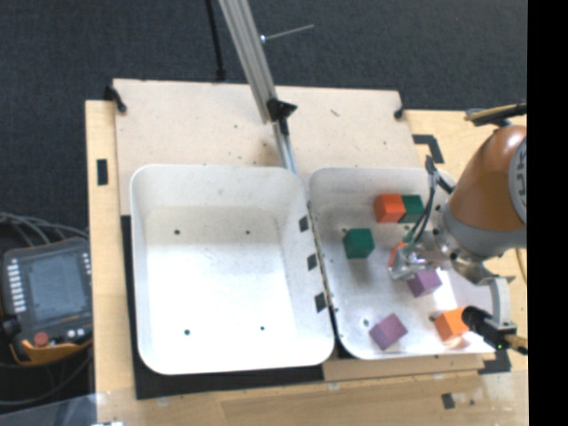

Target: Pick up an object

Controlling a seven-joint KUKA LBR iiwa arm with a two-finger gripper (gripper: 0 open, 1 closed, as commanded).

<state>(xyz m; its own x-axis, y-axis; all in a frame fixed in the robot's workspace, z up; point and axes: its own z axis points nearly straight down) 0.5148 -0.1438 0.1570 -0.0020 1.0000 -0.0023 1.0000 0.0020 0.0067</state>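
Camera view: hand (pixel 410 263) above purple block (pixel 425 282).

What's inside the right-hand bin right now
In the right bin: an orange block touching a green block, another green block, two purple blocks, and an orange block. The gripper and arm cover part of the floor.

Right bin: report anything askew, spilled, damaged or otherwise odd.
Nothing stands out. In the right bin the blocks lie loose and scattered at varied angles, which fits a picking setup: orange block touching a green block, and the gripper low beside a purple block.
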